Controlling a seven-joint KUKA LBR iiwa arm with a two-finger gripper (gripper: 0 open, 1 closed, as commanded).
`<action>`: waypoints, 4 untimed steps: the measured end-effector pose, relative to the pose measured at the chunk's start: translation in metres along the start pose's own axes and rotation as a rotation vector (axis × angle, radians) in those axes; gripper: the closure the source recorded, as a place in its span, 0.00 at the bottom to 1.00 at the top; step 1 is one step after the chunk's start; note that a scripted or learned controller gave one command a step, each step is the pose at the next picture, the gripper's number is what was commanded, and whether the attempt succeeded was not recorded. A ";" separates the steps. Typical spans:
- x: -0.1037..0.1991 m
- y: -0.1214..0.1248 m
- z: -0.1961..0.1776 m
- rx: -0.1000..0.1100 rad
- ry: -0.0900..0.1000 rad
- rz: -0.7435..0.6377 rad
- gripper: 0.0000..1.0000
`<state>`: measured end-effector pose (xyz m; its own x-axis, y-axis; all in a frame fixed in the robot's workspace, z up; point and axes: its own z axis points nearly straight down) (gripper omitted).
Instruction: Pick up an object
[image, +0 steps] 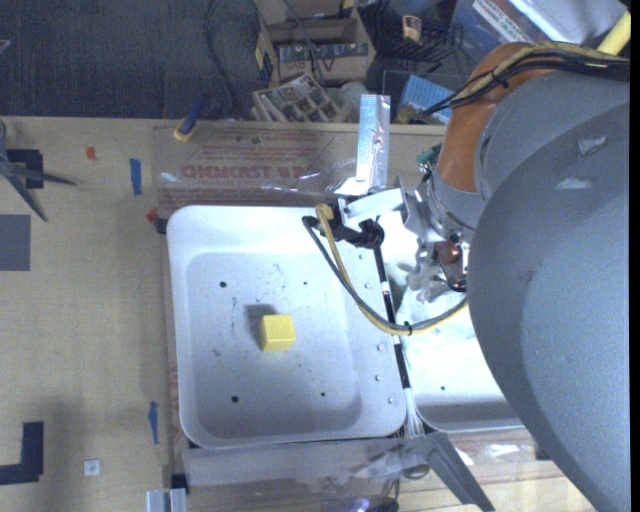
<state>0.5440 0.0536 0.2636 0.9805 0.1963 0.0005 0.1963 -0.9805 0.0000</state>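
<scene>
We see the gripper (437, 268) hanging over the near edge of the right bin (455, 390), close to the divide between the 2 bins, but its fingers are lost in glare and clutter, so we cannot tell whether it is released or clenched, and we see nothing between them. The grey arm (555, 290) with its orange band (470, 120) looms over most of the right bin, and a yellow cable (350, 285) with a black one loops from the wrist across the rim of the left bin (190, 240). In the left bin 1 yellow cube (277, 331) rests alone on the floor near the middle, well apart from the gripper; a few dark specks dot the white floor around it. Both bins sit on a tan wooden bench (80, 330), which carries blue tape marks (136, 176) and black fixtures at its left. Behind the bench we see cardboard boxes (305, 45) and loose cables on dark carpet.
</scene>
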 end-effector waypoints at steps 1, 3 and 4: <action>-0.024 -0.060 -0.079 -0.001 0.002 -0.009 1.00; -0.023 -0.057 -0.099 -0.004 0.005 -0.002 1.00; -0.018 -0.045 -0.165 -0.002 0.002 -0.001 1.00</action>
<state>0.5173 0.0939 0.4290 0.9804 0.1969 0.0026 0.1969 -0.9804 0.0024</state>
